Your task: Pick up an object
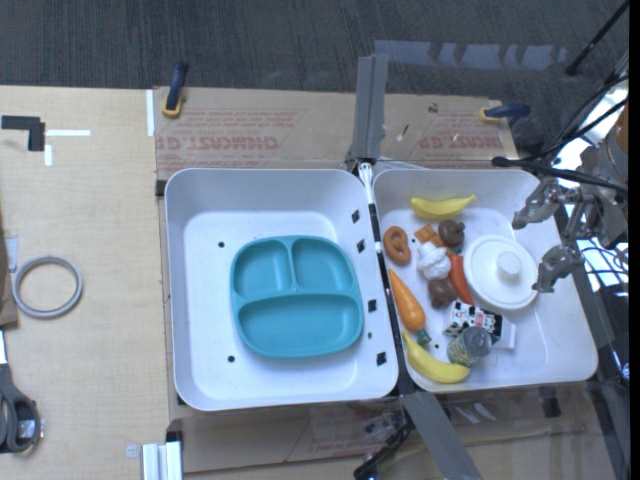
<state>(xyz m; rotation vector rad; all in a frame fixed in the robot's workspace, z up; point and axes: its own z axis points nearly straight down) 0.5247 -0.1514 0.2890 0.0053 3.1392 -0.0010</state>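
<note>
Camera view: tool (550, 236) open, empty, over right bin's (560, 363) right edge.
Fingers spread, just right of white lidded bowl (503, 271). Left of bowl: two bananas (442, 205), carrot (406, 303), pretzel (397, 245). Left bin (195, 298) holds teal divided plate (297, 296). Tape roll (45, 286) on desk (75, 208).

Roll of tape (46, 286) and scissors (16, 420) on the bench (80, 218).

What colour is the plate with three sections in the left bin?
The divided plate is teal blue, clearest in the camera view from above.
</note>
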